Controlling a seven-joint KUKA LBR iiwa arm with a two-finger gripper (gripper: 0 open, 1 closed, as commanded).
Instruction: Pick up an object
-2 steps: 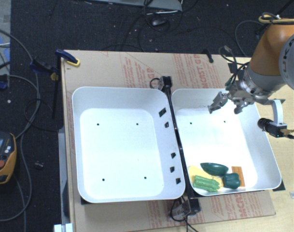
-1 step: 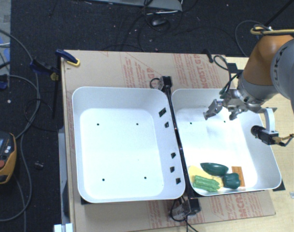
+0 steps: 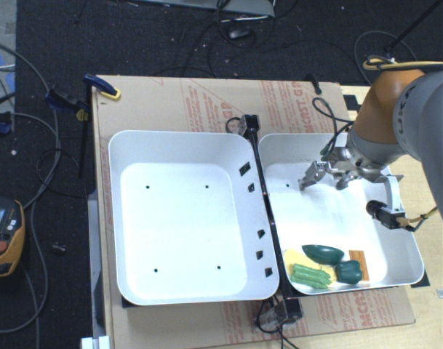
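Several small objects lie in the near corner of the right bin (image 3: 279, 151): a dark green oval piece (image 3: 323, 253), a light green knobbly piece (image 3: 310, 275), a teal piece (image 3: 349, 272), a yellow flat piece (image 3: 297, 257) and an orange-brown block (image 3: 358, 258). My gripper (image 3: 324, 181) hangs over the far part of the right bin, well away from that cluster. It is open and its fingers hold nothing.
The left bin (image 3: 119, 195) sits beside the right one, with a black divider with clips (image 3: 262, 209) between them. Both rest on a cardboard sheet (image 3: 177, 100). Cables and a blue-yellow clamp (image 3: 101, 86) lie past the bench's far left corner.
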